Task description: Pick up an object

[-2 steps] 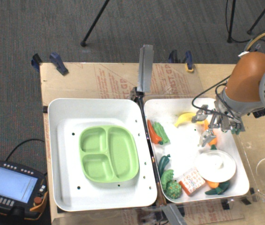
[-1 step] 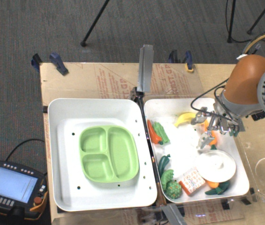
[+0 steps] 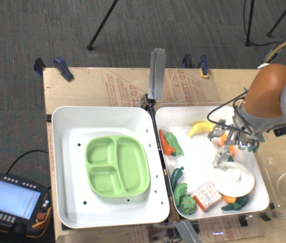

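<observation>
The right bin (image 3: 262, 184) holds the things to pick from, and the gripper (image 3: 222, 156) hangs over its middle right part, just above the rim of a white plate (image 3: 234, 180) that lies toward the bin's near right corner. Nothing can be seen between the gripper's fingers, and whether they are apart or together cannot be told from this slanted view. A banana (image 3: 201, 128) lies near the far edge of the bin, just left of the wrist. An orange piece (image 3: 223, 138) sits beside the banana, partly hidden by the wrist. Along the left wall lie a carrot (image 3: 165, 143) and a green pod (image 3: 174, 143), side by side and touching. Farther toward the near edge on that side lie a dark green pepper (image 3: 176, 175) and a broccoli (image 3: 184, 199), close together. A small red and white carton (image 3: 207, 195) lies tilted at the near edge, touching the plate's left rim. Another orange and green piece (image 3: 234, 201) pokes out from under the plate's near rim. The left bin (image 3: 67, 130) carries a green divided tray (image 3: 117, 166) in its middle. Both bins sit side by side on the brown worktop (image 3: 107, 85), with blue clamps (image 3: 62, 68) at its far edge. A pendant (image 3: 13, 204) with a lit screen lies off the worktop's near left corner.
</observation>
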Controlling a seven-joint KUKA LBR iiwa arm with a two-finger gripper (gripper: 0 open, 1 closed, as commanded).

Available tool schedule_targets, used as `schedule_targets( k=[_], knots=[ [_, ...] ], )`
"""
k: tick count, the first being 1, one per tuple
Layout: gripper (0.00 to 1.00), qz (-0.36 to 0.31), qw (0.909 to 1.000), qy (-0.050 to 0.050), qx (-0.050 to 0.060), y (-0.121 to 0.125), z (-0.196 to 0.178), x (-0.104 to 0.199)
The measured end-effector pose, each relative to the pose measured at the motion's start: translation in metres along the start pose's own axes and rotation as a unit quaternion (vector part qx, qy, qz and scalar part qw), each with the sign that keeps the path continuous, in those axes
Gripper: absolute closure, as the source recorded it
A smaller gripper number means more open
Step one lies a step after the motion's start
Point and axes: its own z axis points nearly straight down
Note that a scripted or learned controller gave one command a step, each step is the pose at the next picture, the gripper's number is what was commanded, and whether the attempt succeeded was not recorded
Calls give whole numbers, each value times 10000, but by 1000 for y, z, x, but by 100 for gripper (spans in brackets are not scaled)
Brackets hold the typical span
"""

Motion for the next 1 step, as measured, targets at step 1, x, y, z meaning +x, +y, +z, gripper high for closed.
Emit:
schedule_targets(
  k=[1],
  knots=[
    [100,-38,10000,-23,-4,2,-11,-2]
  ],
)
